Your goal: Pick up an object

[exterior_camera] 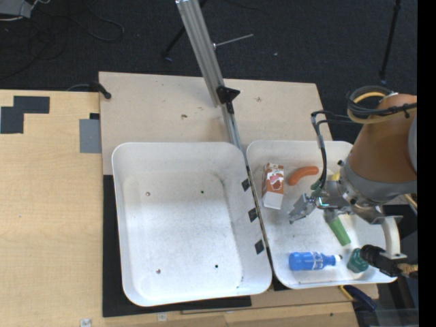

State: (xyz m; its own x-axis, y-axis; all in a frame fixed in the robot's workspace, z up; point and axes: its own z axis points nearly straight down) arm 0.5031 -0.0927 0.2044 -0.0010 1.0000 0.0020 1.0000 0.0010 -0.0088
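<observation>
A pale wood bench [48, 203] fills the left of the frame; beyond it is dark carpet with cables. A ribbed metal rail [204, 53] slants down between two glossy white bins, the left bin [129, 162] speckled. In the right bin [272, 278], right of centre, lie a small carton [274, 186], an orange sausage [302, 175], a green stick [340, 231] and a blue bottle [310, 261]. The gripper [300, 211] hangs over this bin with nothing between its parted fingers.

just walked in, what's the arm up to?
The KUKA arm reaches in from the right, its gripper low over the right bin. Nothing shows between its fingers. Closest to it are a small carton and an orange sausage-shaped piece; a green stick, a blue bottle and a dark green item lie nearer the front. No pick yet.
</observation>
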